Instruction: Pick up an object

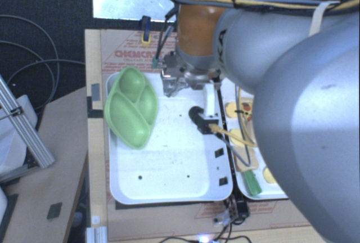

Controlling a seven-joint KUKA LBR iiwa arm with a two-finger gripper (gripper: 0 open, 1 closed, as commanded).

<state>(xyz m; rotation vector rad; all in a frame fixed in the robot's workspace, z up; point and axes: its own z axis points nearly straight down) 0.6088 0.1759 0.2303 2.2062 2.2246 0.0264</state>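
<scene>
From the camera above the counter, we see the gripper [173, 83] low over the far end of the left bin [169, 183], hanging from the grey arm [292, 73] that reaches across the right bin [269, 196]. We cannot tell whether the gripper is wide or narrow, and nothing shows in its hold.

The likeliest thing to pick, a green divided dish [132, 107], lies just beside the gripper, on its side away from the arm, against the bin's far corner and outer wall.

We judge the main risk to be a miss. The dish is broad, shallow and smooth, so a close on its rim could slip off or tip it. The gripper also seems to stand beside the dish, not over it, so a close here may catch only air or the bin floor. The wall close behind the dish leaves little room to get around its edge.

On the arm's side of the gripper, the right bin holds a small green piece [251, 184] and some yellow things. These are half hidden by the arm, and the divider between the bins stands in the way.
</scene>
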